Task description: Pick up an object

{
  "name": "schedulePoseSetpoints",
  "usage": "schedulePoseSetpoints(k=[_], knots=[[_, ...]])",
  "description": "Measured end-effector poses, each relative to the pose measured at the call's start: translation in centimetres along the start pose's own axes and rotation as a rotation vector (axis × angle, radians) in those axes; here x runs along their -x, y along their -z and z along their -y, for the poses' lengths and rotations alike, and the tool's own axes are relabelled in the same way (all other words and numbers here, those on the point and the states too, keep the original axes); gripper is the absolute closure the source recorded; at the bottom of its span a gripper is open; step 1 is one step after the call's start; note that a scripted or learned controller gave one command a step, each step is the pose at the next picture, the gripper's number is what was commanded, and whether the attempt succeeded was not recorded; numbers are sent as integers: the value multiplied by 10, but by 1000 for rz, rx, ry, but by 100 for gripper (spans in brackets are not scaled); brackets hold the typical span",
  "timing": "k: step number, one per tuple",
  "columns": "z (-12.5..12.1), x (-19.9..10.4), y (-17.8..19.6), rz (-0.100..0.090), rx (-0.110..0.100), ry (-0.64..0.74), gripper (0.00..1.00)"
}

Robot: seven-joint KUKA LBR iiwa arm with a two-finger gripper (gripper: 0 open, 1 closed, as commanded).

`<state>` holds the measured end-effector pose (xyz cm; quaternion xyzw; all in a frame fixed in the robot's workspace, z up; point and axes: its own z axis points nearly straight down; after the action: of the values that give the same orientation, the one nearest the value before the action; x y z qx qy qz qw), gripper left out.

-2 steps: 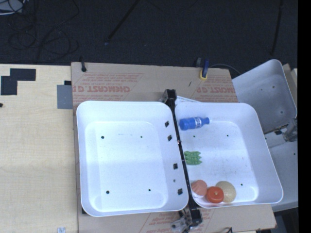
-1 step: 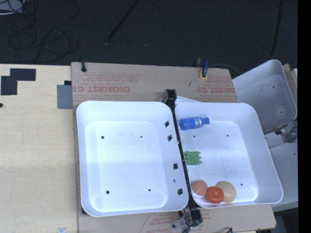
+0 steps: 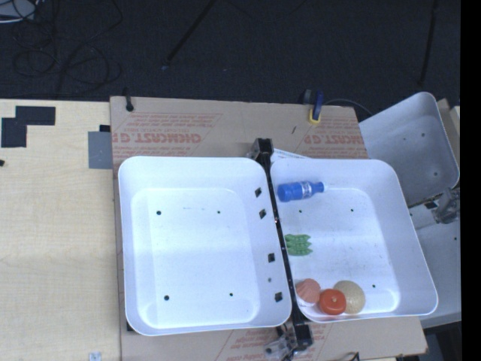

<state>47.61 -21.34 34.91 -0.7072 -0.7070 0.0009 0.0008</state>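
The right bin (image 3: 391,201) holds several small objects. A blue bottle (image 3: 300,191) lies on its side near the bin's far left corner. A green ridged piece (image 3: 297,244) rests by the left wall. At the near left corner a pinkish round piece (image 3: 307,289), a red round piece (image 3: 332,301) and a tan round piece (image 3: 350,295) sit bunched together and touching.
The left bin (image 3: 135,201) adjoins the right one along a black divider (image 3: 273,224). Both stand on a cardboard sheet (image 3: 188,130) over a light wooden bench (image 3: 52,224). A grey metal plate (image 3: 409,138) stands at the far right.
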Motion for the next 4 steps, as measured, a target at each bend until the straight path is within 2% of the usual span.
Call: schedulePoseSetpoints(k=[1, 2, 3, 4], knots=[[0, 1, 21, 0, 3, 1, 100], [0, 0, -28, -2, -3, 0, 100], [0, 0, 8, 1, 3, 2, 100], [0, 0, -1, 0, 0, 0, 100]])
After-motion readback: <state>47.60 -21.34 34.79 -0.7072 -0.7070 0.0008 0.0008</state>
